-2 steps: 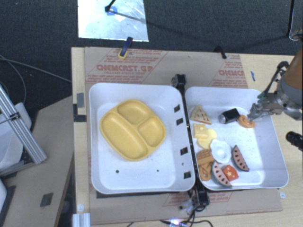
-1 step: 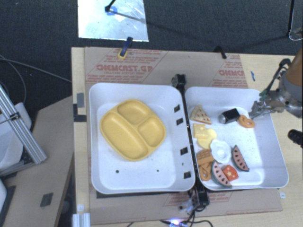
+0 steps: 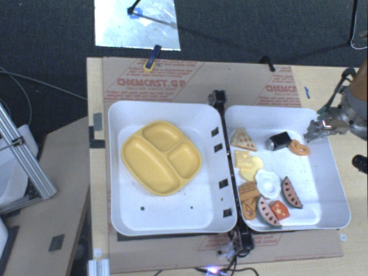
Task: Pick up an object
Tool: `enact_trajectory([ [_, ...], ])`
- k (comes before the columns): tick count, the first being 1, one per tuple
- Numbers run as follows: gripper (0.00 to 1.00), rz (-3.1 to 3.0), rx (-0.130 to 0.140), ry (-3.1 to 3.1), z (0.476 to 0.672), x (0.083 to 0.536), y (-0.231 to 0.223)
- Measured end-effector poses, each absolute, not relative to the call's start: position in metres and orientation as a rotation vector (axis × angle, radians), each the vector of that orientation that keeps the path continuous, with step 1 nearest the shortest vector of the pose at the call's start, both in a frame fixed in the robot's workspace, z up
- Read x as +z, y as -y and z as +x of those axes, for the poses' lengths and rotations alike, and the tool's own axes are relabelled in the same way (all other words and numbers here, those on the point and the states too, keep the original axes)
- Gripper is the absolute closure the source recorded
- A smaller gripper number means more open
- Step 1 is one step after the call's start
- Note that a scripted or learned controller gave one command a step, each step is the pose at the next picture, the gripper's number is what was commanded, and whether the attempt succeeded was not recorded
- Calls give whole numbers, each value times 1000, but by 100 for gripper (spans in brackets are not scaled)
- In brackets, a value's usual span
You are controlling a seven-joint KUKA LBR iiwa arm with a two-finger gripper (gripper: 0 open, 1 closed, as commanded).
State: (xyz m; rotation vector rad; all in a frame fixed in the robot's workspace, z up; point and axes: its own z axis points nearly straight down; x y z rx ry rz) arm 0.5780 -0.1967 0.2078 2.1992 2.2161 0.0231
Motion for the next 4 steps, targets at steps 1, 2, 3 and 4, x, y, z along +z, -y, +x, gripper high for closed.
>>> enact_trajectory([
  [1,100,2216,0,-2232,557,175,147],
  [2,100,2217,0,-2233,520,149,94],
  [3,0,2219,2,-2223,522,151,97],
  [4,0,2213,3,-2228,567,108,84],
])
